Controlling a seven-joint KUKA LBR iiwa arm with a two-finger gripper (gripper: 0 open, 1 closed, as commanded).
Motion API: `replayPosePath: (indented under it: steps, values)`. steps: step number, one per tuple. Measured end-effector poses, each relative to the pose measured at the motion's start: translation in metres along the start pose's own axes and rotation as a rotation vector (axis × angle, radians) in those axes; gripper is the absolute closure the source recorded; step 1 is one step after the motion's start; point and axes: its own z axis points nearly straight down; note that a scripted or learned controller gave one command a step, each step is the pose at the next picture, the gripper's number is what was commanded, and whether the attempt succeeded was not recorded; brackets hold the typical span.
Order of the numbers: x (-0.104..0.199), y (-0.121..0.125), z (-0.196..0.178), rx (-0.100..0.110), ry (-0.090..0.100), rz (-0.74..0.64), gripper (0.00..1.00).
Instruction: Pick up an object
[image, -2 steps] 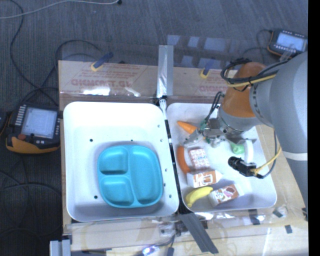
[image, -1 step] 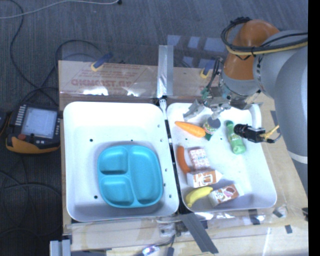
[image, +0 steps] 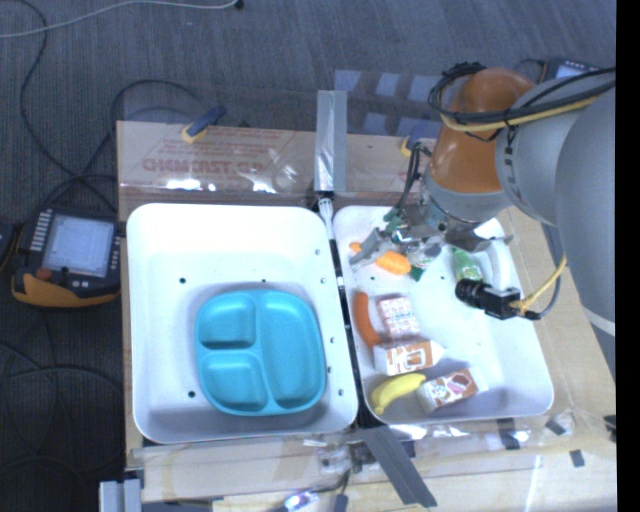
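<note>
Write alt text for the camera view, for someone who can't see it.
A grey robot arm's pincer hangs low over the right white bin, just above a small orange item among food toys, including a banana and small cartons. The left white bin holds a blue divided tray.

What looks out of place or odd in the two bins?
Nothing stands out. The blue tray lies flat in the left bin; the banana and cartons lie loose in the right bin.

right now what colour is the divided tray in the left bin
Light blue, a turquoise shade; the divided tray shows clearly in the camera view.
</note>
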Motion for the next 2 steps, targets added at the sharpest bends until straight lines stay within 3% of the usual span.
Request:
replayPosePath:
  steps: [1,2]
  values:
    - [-0.056,0.015,0.043,0.0,-0.002,-0.004,0.0]
    - [-0.033,-0.055,-0.012,0.0,0.0,-0.067,0.0]
